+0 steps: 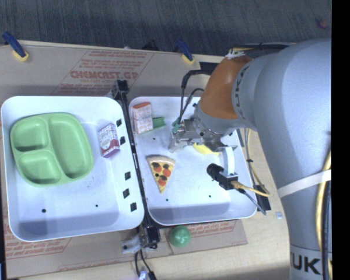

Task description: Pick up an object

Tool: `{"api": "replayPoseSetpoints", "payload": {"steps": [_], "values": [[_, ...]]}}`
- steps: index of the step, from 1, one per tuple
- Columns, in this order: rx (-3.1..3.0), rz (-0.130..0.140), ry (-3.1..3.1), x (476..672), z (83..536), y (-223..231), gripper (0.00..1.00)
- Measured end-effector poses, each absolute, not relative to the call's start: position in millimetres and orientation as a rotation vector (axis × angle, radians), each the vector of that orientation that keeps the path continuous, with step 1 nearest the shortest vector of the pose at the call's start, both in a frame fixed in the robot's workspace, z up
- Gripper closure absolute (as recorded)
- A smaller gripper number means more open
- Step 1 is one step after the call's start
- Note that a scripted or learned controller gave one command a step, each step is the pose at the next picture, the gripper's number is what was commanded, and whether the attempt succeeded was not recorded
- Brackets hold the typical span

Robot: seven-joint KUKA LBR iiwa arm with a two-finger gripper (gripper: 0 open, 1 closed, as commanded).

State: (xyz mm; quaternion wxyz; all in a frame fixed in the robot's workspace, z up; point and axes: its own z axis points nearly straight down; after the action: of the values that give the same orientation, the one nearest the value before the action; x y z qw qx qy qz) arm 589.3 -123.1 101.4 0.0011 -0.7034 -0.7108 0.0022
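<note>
I cannot tell the gripper [184,134] state. A yellow item [203,149] lies at its 4 o'clock; I judge a descent here risks missing it.

2 white bins [23,226], 1 green tray [49,147], 1 pizza slice [161,172], 1 carton [142,116], 1 can [108,139], 1 green ball [179,236]
</note>
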Motion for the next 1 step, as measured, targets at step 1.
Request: {"api": "replayPoseSetpoints", "payload": {"steps": [1], "values": [[-2.217, 0.000, -2.226, 476.9, 229.8, -125.5, 1.00]]}}
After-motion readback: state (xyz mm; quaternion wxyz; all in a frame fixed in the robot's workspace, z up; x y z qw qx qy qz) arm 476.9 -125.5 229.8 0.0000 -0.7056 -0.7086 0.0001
